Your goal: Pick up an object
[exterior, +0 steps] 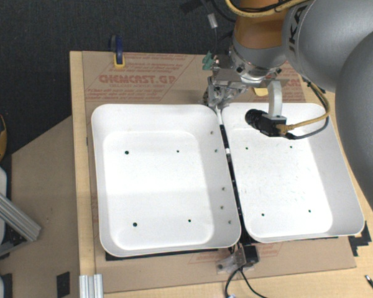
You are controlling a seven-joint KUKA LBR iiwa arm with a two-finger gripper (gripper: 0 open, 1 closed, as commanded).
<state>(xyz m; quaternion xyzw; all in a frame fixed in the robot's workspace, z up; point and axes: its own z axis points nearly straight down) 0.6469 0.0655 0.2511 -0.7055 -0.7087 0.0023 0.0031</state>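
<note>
Two shallow white bins side by side on a brown board (143, 79): left bin (155, 185), right bin (286, 185). Gripper (219, 99) hangs low at the far end, approx. over the seam btwn the bins, just beside their rims. Whether it is spread or pressed together cannot be told from where one stands, as the wrist blocks it. Obj. to pick: location cannot be told, possibly hidden under the wrist, so its heading and long axis cannot be judged either. Risks, as judged: (1) a descent here would likely strike the rims, since the tool sits over the seam, not a bin floor; (2) closing on nothing, i.e. a wasted try, if no obj. lies beneath.
</note>
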